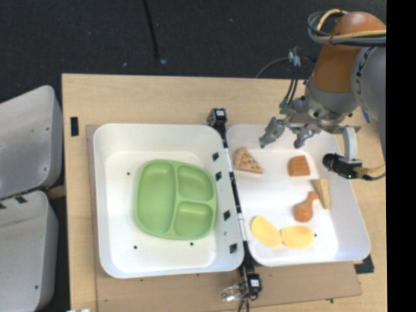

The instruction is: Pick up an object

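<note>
- Hand (288,134) hanging over the far part of the right bin (344,239), fingers (270,135) spread apart, nothing between them.
- Probably in approach for a pick, because no object is yet touched and several food pieces lie just below and in front.
- Nearest candidates: an orange-brown block (299,166) just on the near side of the hand, and a pizza-like wedge (247,162) a little to the side of it, toward the bin divider (229,187).
- Further from the hand, toward the near end of the bin: a drumstick-shaped piece (305,208), a pale cone-like wedge (322,192) beside it, and two yellow slices (281,234) touching each other.
- Pieces spread loosely, most apart from one another, so fingers can likely go down around the block without pushing a neighbour.
- Wedge lying near the divider; less open room on that side, some risk of a finger meeting the wall.
- Left bin (117,252), well away from the hand, carrying a green divided plate (175,199); flat and wide, hard to grasp from above, in my judgement.
- Free height above the right bin, with the worktop (78,103) bare around both bins; only loose cables (279,67) close behind the wrist.
- Task at early stage: nothing lifted yet.
</note>
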Controlling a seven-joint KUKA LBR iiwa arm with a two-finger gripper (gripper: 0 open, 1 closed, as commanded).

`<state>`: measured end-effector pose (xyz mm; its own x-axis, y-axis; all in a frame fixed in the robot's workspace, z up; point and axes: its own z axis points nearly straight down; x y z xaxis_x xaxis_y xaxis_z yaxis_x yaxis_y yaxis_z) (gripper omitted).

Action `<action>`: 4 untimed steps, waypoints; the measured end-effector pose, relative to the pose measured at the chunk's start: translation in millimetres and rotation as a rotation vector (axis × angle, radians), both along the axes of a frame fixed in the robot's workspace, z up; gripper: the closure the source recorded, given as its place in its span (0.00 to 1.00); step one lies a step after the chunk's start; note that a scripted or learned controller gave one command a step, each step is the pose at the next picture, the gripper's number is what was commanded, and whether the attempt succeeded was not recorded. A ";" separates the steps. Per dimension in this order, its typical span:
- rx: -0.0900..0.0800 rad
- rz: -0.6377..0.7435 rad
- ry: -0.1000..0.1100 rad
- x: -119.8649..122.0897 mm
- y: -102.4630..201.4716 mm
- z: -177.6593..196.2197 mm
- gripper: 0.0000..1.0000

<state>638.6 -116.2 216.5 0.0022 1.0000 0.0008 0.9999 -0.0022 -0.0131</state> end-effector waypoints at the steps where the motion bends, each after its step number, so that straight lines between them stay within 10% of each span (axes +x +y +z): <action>1: -0.001 0.001 -0.014 2.6 0.2 8.8 0.00; 4: -0.003 -0.003 -0.012 -11.4 0.8 -115.6 0.00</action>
